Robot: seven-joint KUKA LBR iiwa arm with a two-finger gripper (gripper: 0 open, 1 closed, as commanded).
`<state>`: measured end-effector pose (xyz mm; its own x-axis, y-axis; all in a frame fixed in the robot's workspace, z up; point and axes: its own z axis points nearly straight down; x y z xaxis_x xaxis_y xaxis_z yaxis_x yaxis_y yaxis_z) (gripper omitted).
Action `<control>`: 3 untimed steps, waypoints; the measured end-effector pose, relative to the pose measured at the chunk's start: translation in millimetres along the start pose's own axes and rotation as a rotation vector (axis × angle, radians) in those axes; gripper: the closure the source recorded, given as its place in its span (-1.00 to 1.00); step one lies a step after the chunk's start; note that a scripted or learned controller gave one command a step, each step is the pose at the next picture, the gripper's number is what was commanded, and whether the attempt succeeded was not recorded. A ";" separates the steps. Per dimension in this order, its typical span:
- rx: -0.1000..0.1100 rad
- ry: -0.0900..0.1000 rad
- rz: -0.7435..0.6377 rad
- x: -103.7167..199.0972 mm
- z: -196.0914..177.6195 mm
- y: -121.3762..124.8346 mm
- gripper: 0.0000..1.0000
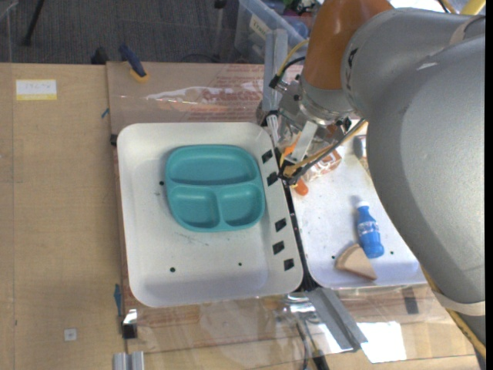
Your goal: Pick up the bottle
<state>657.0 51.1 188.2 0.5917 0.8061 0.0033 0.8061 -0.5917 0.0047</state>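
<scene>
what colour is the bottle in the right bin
Blue, with a white cap and a lighter label band; the bottle shows best in the camera view.

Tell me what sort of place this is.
Probably a robotics lab bench: a robot arm reaches over two white bins holding test items, a teal divided plate and a blue bottle, with a storage crate behind.

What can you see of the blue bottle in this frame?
The bottle is small, blue, seemingly plastic, with a white cap end pointing up-view and a pale label band. It lies on its side on the right bin's floor, near the front. A tan wedge-shaped piece lies just beside its lower end. The gripper is apart, at the bin's far left corner.
</scene>
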 end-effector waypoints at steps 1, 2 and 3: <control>-0.003 0.012 0.661 11.2 -5.0 -45.1 1.00; 0.005 -0.003 0.700 25.9 -24.1 -125.6 1.00; 0.004 -0.003 0.735 35.7 -15.7 -26.3 1.00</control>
<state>656.8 95.5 203.9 0.9795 0.2014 0.0016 0.2014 -0.9795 -0.0013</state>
